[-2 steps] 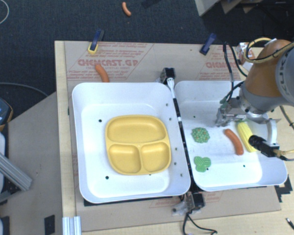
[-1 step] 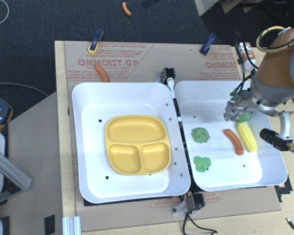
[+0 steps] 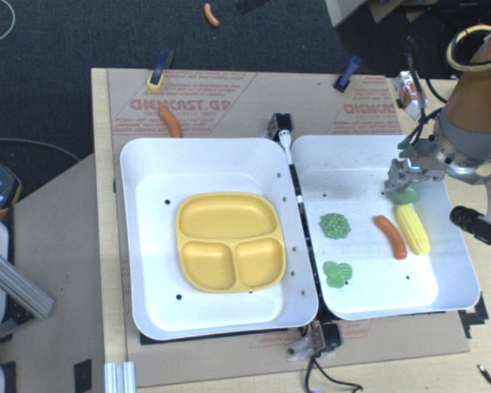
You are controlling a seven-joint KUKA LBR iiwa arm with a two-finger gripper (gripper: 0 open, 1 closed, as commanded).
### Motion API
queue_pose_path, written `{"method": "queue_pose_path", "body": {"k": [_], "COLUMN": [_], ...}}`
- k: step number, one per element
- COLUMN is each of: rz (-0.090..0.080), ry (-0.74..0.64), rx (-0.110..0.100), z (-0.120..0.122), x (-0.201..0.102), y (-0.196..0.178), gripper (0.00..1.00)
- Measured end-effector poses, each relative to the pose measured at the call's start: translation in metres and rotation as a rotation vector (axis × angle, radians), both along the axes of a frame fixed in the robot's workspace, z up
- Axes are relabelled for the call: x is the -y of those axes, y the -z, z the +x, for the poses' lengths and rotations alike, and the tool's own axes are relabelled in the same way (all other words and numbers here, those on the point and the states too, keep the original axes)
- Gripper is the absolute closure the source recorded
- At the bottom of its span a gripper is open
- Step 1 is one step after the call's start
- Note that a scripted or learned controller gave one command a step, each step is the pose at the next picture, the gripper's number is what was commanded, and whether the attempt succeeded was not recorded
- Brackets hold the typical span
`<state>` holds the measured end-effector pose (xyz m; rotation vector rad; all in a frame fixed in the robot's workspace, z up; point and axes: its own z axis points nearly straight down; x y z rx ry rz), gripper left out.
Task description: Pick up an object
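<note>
I am seeing the arm (image 3: 475, 113) reaching in from the right, with the gripper (image 3: 409, 178) hanging low over the upper right part of the right bin (image 3: 352, 158). Something green (image 3: 406, 195) is peeking out just beneath its tip, perhaps a small toy vegetable, though I cannot tell whether the gripper is clasping it or only hovering above it. Just below, the yellow corn cob (image 3: 413, 228) is lying beside the orange sausage (image 3: 391, 236), nearly touching. Further left in that bin, a round green broccoli piece (image 3: 335, 225) and a leafy green piece (image 3: 338, 273) are sitting apart. The left bin (image 3: 147, 219) is holding a yellow divided plate (image 3: 230, 241).
</note>
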<state>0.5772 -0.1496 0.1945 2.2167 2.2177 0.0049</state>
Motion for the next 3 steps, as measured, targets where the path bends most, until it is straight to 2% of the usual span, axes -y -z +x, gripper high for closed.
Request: {"method": "queue_pose_path", "body": {"k": [1, 3], "rz": [0.000, 0.004], "ry": [0.000, -0.004], "rx": [0.000, -0.009], "z": [0.001, -0.035], "x": [0.000, -0.094], "y": [-0.033, -0.040], "gripper": [1.00, 1.00]}}
